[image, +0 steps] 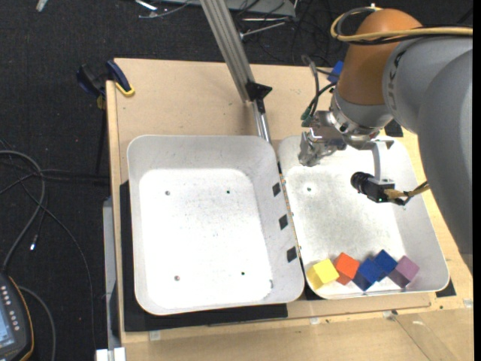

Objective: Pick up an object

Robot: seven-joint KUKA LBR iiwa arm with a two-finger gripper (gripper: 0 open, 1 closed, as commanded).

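The wooden bench (188,100) carries two shallow white bins side by side, and the grey KUKA arm (443,104) sweeps in from the right of the camera view, its orange band (372,59) sitting just above the wrist. The left bin (203,224) is the larger in view, its speckled floor marked by four small dark dots. The right bin (361,216) lies touching it along their shared edge, where three small black tabs sit in a row. The gripper (310,154) hangs over the far left corner of the right bin, close to the rim and well apart from the blocks; from this slanted angle it looks like a blurred grey lump, so how wide it stands cannot be told, though nothing can be seen caught in it. A small black cylindrical part (367,184) on a cable hangs beside the wrist, over the middle of the right bin. A slanted metal rail (225,36) crosses the far side of the bench and ends near the seam between the bins. The things to pick lie in a tight row along the near edge of the right bin: a yellow block (324,273) at the left, then an orange block (346,266) touching it, a blue block (375,268), and a purple block (404,271) at the right end.
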